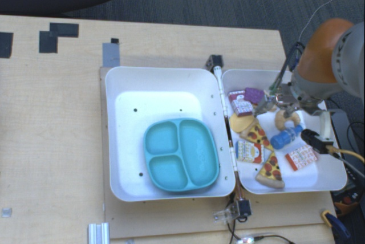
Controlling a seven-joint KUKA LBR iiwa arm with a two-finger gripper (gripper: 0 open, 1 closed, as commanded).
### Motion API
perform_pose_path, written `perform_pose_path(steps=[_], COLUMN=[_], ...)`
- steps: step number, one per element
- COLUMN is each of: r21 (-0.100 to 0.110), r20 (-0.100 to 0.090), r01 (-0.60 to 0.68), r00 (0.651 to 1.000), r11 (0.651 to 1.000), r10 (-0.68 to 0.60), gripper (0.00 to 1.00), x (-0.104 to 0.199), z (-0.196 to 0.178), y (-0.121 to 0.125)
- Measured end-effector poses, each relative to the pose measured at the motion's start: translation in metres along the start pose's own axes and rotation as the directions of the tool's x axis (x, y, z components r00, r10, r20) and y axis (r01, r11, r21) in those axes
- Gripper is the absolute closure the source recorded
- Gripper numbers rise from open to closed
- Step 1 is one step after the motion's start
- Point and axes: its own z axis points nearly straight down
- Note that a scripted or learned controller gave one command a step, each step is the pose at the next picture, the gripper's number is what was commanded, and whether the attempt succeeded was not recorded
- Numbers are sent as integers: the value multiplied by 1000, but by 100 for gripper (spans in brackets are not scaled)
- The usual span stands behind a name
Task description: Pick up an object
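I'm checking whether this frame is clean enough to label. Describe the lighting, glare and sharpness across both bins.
Camera view: even overhead light; the left bin floor is washed out by bright glare around the blue divided plate; soft shadows lie under the right bin toys; the pizza slice and blue bottle read fairly sharp; the arm's orange band looks soft; the gripper is dark, its detail murky.

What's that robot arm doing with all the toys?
The arm is reaching in from the right, over the right bin. That bin is full of toy food: two pizza slices, a purple box, a blue bottle and a red packet. Its gripper sits low near the top of the pile, but nothing can be seen held in it. The left bin holds a blue divided plate. It is trying to pick something up.
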Motion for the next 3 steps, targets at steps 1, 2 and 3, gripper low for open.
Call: perform_pose_path(steps=[1, 2, 3], r21=[-10, -14, -3], r20=[1, 2, 0], r01=[-1, -1, -1], r00=[1000, 1000, 1000], r11=[1000, 1000, 1000], r10=[1, 1, 1], gripper=[0, 100, 100], x=[35, 35, 51], z=[30, 20, -67], y=[-41, -40, -108])
